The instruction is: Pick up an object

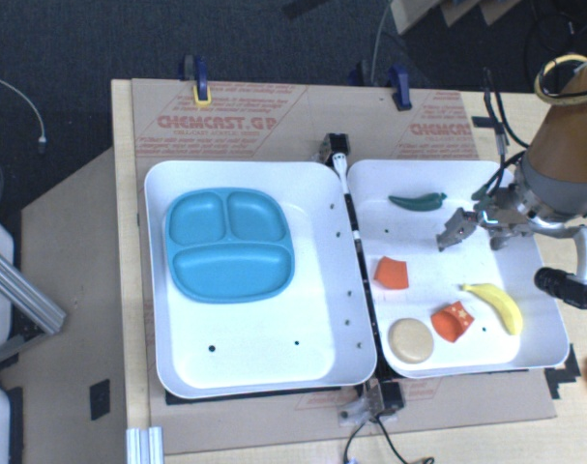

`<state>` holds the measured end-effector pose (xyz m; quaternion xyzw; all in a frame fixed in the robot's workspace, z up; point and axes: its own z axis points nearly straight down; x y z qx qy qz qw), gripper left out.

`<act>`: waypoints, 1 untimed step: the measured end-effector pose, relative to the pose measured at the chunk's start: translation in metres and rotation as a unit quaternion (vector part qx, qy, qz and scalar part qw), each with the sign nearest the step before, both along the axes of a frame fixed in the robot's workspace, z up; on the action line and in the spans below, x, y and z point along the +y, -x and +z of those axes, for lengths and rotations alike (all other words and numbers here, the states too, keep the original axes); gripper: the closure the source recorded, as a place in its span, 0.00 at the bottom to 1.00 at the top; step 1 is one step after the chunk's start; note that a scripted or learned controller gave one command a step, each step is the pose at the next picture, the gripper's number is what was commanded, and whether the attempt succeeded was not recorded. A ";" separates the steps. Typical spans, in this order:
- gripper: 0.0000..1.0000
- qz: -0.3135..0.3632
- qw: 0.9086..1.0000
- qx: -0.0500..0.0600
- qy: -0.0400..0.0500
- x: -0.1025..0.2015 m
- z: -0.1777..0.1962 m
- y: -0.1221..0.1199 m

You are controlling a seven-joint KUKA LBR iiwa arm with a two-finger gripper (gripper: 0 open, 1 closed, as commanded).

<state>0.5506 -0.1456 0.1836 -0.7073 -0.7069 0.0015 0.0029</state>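
Gripper (477, 228) hovers right of green pepper (418, 201); banana (496, 305) below.

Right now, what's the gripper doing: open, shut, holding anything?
Gripper: open, nothing between its fingers; it hangs over the right bin, between the green pepper and the banana.

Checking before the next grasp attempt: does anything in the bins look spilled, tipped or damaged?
Nothing stands out. The blue divided plate lies flat in the left bin; the green pepper, orange block, banana, red piece and beige round lie apart in the right bin.
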 end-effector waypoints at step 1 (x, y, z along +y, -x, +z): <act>0.00 0.000 1.000 0.000 0.000 0.002 -0.049 0.010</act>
